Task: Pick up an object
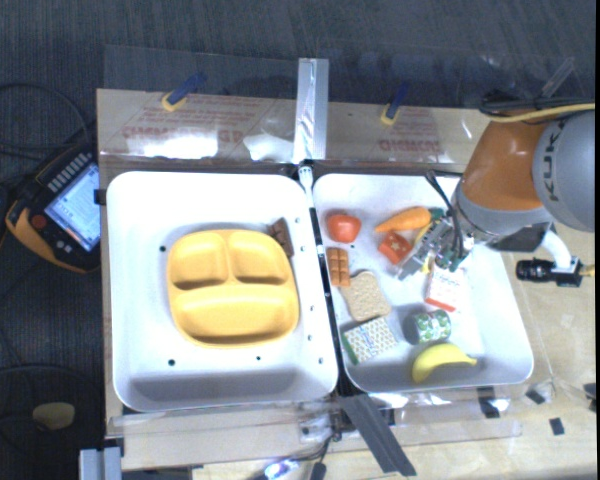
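hand (432, 251) low in right bin (510, 318), beside carrot (405, 219).

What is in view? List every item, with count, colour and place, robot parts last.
bins: 2, white, side by side on the bench
tray: 1, yellow, left bin
tomato: 1, red, right bin, far left
carrot: 1, orange, right bin, far side
banana: 1, yellow, right bin, near edge
bread slice: 1, tan, right bin, left side
handheld controller: 1, orange and black, left of the bins
arm: 1, grey and orange, from the right
hand: 1, over the right bin
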`<state>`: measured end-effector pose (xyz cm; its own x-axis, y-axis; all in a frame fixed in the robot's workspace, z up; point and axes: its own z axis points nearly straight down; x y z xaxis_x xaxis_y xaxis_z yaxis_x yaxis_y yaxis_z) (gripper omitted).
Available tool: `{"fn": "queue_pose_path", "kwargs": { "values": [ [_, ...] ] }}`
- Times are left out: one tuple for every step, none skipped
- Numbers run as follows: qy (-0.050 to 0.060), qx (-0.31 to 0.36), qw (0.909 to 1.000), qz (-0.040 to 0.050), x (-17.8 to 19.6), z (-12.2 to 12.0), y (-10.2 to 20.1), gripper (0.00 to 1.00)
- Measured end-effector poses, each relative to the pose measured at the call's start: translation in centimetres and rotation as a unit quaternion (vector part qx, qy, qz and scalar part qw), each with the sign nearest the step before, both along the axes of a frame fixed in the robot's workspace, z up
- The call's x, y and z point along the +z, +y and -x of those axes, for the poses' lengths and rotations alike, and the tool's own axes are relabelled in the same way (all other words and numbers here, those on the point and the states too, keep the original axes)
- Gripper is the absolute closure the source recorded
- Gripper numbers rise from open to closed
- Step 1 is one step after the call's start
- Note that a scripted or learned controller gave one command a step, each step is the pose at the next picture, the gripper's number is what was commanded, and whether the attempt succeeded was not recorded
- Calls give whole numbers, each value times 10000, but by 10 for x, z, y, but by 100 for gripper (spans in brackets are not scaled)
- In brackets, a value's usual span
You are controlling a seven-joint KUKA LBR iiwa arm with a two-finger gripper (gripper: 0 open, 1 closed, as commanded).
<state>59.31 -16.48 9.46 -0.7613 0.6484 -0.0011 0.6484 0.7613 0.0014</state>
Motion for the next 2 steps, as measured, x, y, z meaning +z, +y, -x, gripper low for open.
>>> {"fn": "queue_pose_path", "kwargs": {
  "values": [
    [-47,-1315,9913,-16,-3,0,-5,0],
    [-61,-1311,9913,-30,6,-1,-3,100]
  ]
}}
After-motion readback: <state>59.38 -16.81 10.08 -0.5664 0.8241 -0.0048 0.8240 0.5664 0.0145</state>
